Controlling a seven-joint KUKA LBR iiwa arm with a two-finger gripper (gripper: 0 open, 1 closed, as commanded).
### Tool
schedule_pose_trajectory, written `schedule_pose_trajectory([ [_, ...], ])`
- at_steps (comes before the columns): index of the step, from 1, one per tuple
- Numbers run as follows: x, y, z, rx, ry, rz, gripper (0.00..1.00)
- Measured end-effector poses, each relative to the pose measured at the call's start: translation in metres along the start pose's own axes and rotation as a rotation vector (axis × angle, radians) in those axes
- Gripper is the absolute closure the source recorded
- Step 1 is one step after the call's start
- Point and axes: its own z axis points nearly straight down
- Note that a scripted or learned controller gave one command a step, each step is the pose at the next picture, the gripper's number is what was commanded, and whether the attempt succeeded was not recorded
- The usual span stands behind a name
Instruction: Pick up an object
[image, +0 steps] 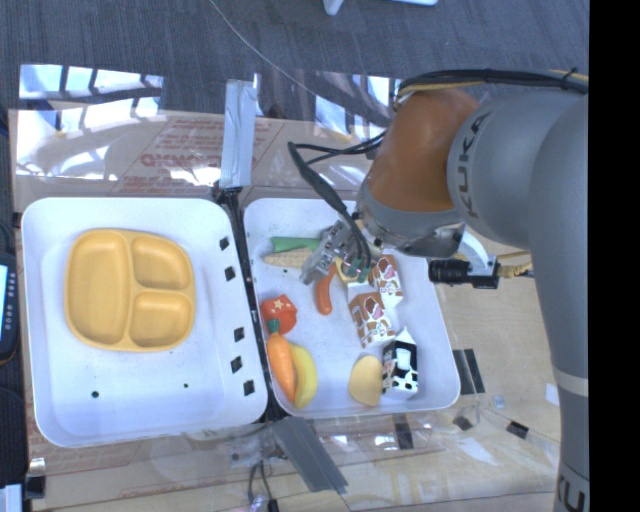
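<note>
The gripper hangs low in the right bin, above an ear of corn and a red sausage; whether it grips anything cannot be told. Nearby lie two brown-spotted cartons, a black-and-white carton, a tomato, a carrot and a banana. The left bin holds a yellow divided tray.
</note>
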Motion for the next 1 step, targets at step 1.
schedule_pose_trajectory([
  [1,-0.0262,0.0338,-0.0862,0.003,0.002,0.39,1.0],
])
